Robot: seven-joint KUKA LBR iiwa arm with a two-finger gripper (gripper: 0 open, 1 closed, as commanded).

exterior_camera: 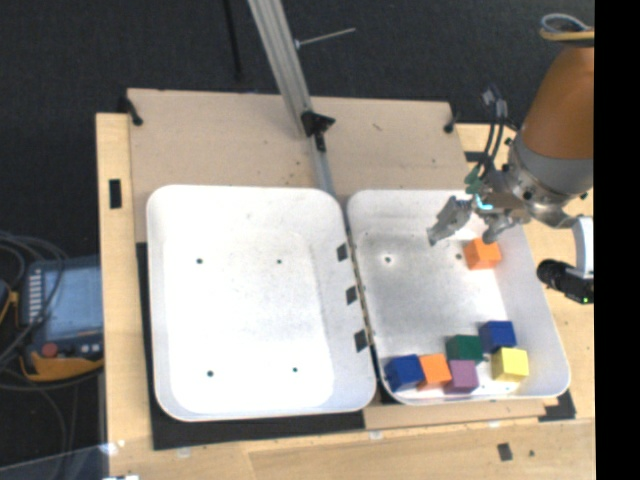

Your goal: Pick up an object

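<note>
No readable brands, labels or writing anywhere; the small device point(65, 303) at the frame's left edge has a lit screen, but its text is too small to make out.

Two shallow white bins sit side by side on the tabletop point(115, 268). Left bin point(165, 298), centre-left of frame: nothing but a few dark dots on its floor. Right bin point(400, 288), centre-right: holds all the blocks. An orange block point(482, 254) lies alone in its upper right part, well apart from the rest. Along the bottom edge, a cluster: blue block point(404, 371) at left, then a 2nd orange block point(435, 369) just beside it, purple block point(463, 375) next, green block point(464, 348) just above the purple one, another blue block point(497, 335) up and to the right, yellow block point(511, 364) at far right of the cluster.

Arm point(560, 118) comes in from upper right, orange band over grey wrist. Hand point(472, 225) hangs over the upper right of the right bin, fingers spread apart, released, nothing between them. One finger point(447, 220) points down-left; the other is just above the lone orange block, contact can't be told.

A slanted metal rail point(285, 63) runs from the top centre down to the gap between the bins.
</note>
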